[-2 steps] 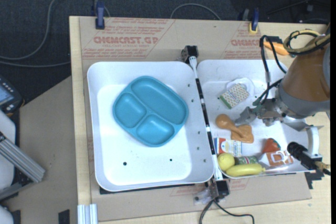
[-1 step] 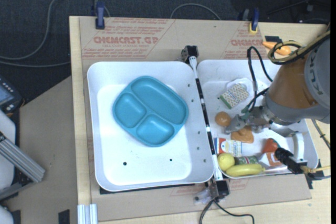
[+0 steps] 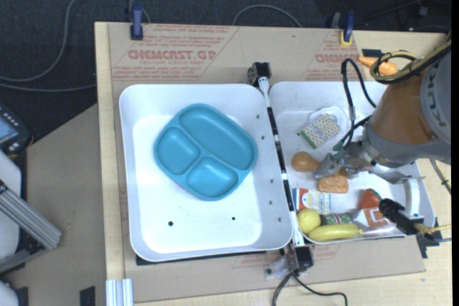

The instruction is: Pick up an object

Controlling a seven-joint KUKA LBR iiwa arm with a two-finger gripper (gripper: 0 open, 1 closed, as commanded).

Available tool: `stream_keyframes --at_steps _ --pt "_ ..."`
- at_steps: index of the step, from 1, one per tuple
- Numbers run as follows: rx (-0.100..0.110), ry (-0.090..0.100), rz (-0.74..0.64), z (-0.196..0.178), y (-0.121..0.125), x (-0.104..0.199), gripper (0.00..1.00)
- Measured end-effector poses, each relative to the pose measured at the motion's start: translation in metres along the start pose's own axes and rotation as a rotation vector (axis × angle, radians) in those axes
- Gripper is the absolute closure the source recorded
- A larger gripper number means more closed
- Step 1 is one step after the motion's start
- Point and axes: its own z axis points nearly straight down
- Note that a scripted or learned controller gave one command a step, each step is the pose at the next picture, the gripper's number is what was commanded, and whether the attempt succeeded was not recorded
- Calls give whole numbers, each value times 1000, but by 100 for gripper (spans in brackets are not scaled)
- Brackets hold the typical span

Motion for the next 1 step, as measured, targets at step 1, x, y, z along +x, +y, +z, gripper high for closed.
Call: stream_keyframes --at_steps 1 --pt "-10 3 -10 -95 24 76 100"
